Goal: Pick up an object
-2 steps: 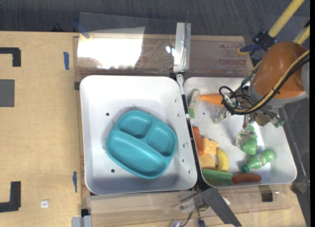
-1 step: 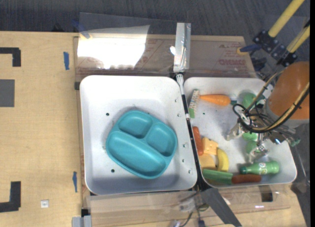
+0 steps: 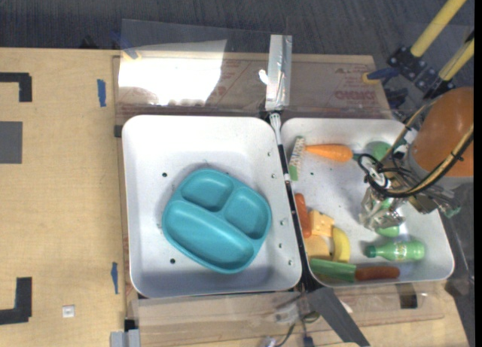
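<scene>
Left bin (image 3: 143, 263): I see one teal tray (image 3: 217, 219) in it, tilted, near the middle. Not a likely pick target, too wide for two fingers I'd judge.
Right bin (image 3: 444, 259): holds all the small stuff, so that's why I have the arm over here.
Carrot (image 3: 329, 153): lies flat near the back edge, well apart from the gripper.
Front-left pile: orange and yellow bits plus a banana (image 3: 341, 244) crowd against the left wall; a green stick (image 3: 332, 266) and a red piece (image 3: 378, 272) lie along the front edge. Packed close, awkward to grab.
Bottle (image 3: 396, 250): green, on its side near the front-right corner, with free room about it.
Gripper (image 3: 379, 214): low over the right half of the bin, just behind the bottle, cables looping above it.
Green piece (image 3: 389, 226): sits right at the fingertips, touching or nearly; likely my target.
Jaws: blurred, I cannot tell open or closed, nor whether anything is between them.
Stage: I judge descent or grasp try, nothing lifted.
</scene>
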### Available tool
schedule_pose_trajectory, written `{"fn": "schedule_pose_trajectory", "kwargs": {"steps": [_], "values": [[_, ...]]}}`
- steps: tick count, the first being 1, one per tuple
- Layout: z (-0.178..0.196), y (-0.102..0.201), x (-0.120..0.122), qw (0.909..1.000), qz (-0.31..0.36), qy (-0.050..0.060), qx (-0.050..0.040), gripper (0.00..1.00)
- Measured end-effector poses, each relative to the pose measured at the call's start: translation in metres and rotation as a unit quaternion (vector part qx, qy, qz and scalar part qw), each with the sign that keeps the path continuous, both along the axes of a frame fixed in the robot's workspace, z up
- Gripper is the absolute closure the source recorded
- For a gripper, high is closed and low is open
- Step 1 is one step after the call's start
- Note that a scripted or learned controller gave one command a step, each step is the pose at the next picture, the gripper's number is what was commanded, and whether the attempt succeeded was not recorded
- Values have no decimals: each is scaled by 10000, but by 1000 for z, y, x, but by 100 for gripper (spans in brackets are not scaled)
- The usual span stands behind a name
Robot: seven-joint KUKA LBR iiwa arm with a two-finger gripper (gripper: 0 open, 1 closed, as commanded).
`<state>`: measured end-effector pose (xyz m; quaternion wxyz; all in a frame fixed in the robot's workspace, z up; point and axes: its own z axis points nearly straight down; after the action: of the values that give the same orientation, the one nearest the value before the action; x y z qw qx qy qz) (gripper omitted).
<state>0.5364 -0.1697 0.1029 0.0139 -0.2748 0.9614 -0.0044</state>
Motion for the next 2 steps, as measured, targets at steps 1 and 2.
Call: {"fn": "schedule_pose_trajectory", "kwargs": {"steps": [1,2], "values": [[11,2,2,10000,7,-36,1,100],[-13,5,45,9845,-1751,90,32,100]]}}
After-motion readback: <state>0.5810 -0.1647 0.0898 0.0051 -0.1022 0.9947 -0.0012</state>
